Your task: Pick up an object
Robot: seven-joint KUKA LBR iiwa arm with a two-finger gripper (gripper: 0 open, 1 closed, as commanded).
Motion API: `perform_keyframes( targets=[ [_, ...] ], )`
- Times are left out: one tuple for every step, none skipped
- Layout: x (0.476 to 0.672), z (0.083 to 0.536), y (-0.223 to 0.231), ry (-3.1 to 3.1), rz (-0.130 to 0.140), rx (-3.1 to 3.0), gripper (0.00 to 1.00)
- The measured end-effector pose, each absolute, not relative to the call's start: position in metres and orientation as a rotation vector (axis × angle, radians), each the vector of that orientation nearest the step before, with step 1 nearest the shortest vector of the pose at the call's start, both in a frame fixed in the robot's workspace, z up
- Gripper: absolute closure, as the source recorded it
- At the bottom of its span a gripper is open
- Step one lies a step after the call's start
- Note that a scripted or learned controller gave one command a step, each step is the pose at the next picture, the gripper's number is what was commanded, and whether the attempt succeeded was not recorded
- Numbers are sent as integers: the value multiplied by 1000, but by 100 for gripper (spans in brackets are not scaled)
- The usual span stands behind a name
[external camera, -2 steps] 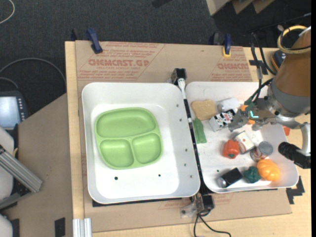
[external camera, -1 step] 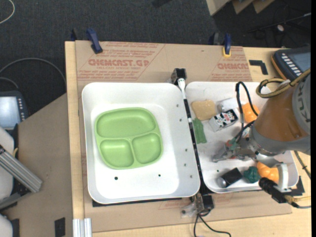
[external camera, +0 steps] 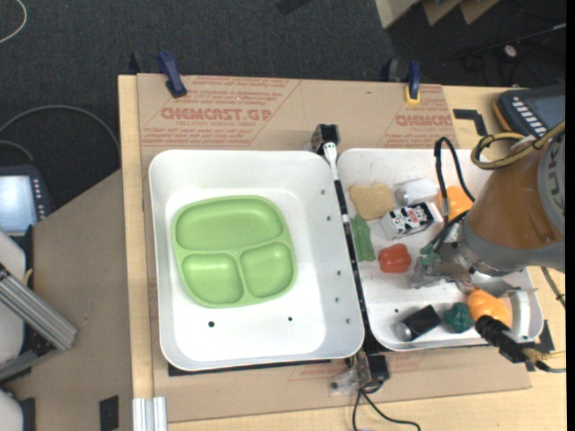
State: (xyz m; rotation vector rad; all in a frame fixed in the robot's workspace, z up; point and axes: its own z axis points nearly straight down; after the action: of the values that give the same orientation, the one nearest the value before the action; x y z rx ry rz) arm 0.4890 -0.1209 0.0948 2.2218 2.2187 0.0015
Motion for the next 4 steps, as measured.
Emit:
perform_keyframes(
  targets=[
    [484, 264, -52, 2224, 19, 2203, 100],
    [534, 202, -6, 2228, 1, 2215, 100],
    [508, 225, -17, 2221, -1, 2225, 100],
    [483, 323, -3, 2220, 14, 2213, 100]
  ],
)
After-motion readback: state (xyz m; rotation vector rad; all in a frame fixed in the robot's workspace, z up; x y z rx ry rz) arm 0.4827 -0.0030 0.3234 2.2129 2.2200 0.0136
